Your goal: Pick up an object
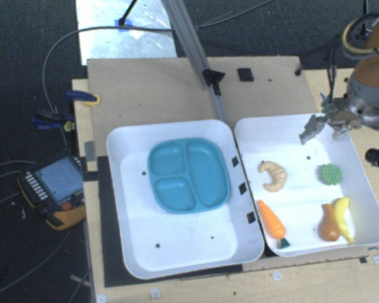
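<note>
The right bin (286, 130) holds several toy foods. A tan croissant (273, 175) lies near its middle, with a green bumpy ball (331, 174) to the right of it. An orange carrot (271, 221) rests at the front left. A yellow banana (343, 218) and a brown pear-shaped piece (328, 225) lie together at the front right. My gripper (323, 132) hangs over the bin's back right part, open, with nothing between its fingers. It is well behind the green ball and apart from every item.
A blue divided plate (189, 174) sits in the left bin (138, 249). A grey pole (190, 36) slants down to the gap between the bins at the back. Clamps and a handheld device (55, 187) lie off the bench on the left.
</note>
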You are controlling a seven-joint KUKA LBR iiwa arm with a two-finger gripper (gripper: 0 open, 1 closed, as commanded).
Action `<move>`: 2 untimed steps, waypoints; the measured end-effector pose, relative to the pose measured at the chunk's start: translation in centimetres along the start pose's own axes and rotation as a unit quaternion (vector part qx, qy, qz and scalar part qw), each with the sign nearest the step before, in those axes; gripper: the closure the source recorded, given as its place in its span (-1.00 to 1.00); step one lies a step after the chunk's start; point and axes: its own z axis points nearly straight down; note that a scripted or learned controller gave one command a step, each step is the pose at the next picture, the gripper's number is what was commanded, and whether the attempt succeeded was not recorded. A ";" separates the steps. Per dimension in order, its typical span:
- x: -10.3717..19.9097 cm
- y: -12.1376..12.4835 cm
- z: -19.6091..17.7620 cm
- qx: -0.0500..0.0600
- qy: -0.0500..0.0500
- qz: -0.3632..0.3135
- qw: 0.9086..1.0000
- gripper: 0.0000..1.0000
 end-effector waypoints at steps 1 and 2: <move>-0.6 0.6 5.8 0.002 0.000 0.001 1.000 -1.00; 0.1 0.7 10.2 0.001 0.000 0.000 1.000 -1.00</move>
